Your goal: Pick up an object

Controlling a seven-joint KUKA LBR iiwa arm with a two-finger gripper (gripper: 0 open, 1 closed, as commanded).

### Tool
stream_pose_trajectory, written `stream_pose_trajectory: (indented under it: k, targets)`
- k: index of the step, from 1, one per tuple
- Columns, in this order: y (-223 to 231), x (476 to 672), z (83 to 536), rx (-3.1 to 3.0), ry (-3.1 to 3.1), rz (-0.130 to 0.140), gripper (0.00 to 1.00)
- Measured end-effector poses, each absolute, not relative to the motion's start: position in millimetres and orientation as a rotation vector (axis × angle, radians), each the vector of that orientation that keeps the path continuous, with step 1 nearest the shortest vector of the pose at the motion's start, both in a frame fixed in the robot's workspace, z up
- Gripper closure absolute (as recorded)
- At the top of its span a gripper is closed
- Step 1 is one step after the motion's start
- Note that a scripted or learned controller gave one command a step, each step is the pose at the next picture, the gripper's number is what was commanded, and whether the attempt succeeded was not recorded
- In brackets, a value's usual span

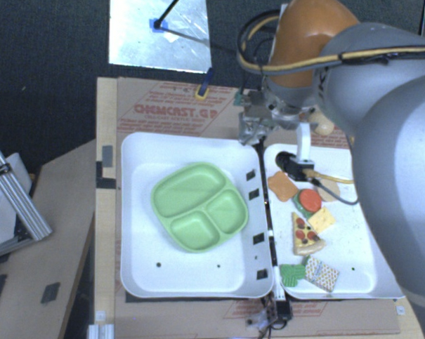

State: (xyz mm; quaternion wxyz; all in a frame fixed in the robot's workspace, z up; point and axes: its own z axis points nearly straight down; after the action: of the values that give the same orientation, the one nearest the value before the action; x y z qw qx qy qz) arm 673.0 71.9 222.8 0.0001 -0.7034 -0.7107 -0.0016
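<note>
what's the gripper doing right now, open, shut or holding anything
Gripper: over the back edge where the two bins meet; whether it is open or shut cannot be told, and nothing is seen in its grasp.

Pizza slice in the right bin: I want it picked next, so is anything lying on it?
Nothing visible lies on the pizza slice; a yellow piece touches its upper right edge.
</note>
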Motion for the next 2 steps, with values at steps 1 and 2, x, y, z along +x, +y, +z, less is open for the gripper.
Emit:
stream_pose_trajectory:
  k: [1, 2]
  targets:
    - [79.1, 653.8, 226.4, -2.214, -2.229, 0.0, 1.0]
    - [78.0, 665.1, 214.3, -2.215, -2.23, -0.002, 1.0]
